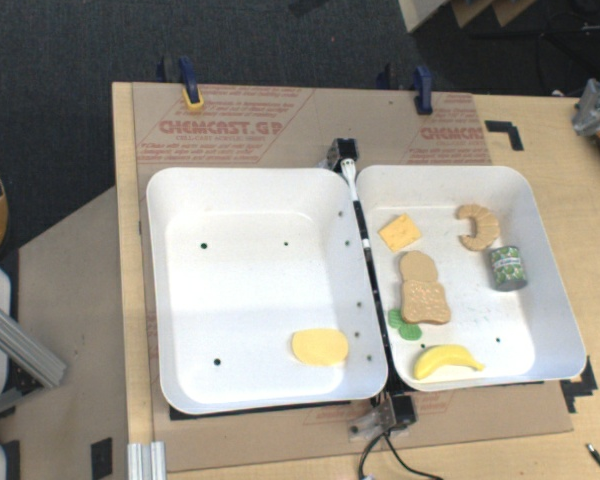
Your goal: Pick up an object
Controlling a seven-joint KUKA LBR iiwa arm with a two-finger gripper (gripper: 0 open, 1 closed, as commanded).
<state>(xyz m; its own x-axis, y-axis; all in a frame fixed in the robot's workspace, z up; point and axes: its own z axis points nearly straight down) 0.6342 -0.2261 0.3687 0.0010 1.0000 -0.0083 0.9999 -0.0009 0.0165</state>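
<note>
The right bin holds several toy foods. A yellow cheese wedge lies near its left wall, with a tan croissant to the right of it. A green can rests on its side by the right wall. A brown bread slice lies in the middle, a small green piece just below it, and a yellow banana at the front. In the left bin, a flat yellow piece sits near the front right corner.
The two bins meet along a black seam. They rest on a brown board held by a yellow clamp and a blue clamp at the back. Dark floor surrounds the bench.
</note>
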